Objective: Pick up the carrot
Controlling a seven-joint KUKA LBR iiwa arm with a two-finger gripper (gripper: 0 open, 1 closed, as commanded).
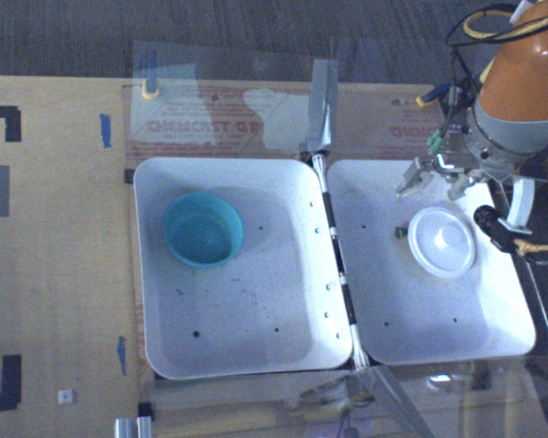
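Over the far end of the right bin [457, 327], the pincer [434, 184] hangs with its two fingers spread apart and nothing between them. Just in front of it on the bin floor sits a round white dish [443, 241], and just left of the dish lies a small dark speck [400, 233], too small to identify. A teal bowl [203, 230] stands well apart in the left bin [256, 318].

Where the carrot lies I cannot tell. It may be hidden under the arm [521, 80], whose orange-banded wrist covers the right bin's far right corner.

That uncertainty is the main hazard. A straight descent from this spot would likely bring the fingers down on bare bin floor near the back wall, or onto the far rim of the white dish, and they would then close on nothing. Clipping the dish could tip it or push it across the bin, perhaps over whatever lies beside it. The bin's back wall is near too, so a finger could catch on it as the pincer comes down.

If the carrot does lie under the wrist, the arm would have to pull back towards the right before any approach. A carrot is also smooth and tapered, so I judge it likely to roll or slip out of a grip that lands off-centre.
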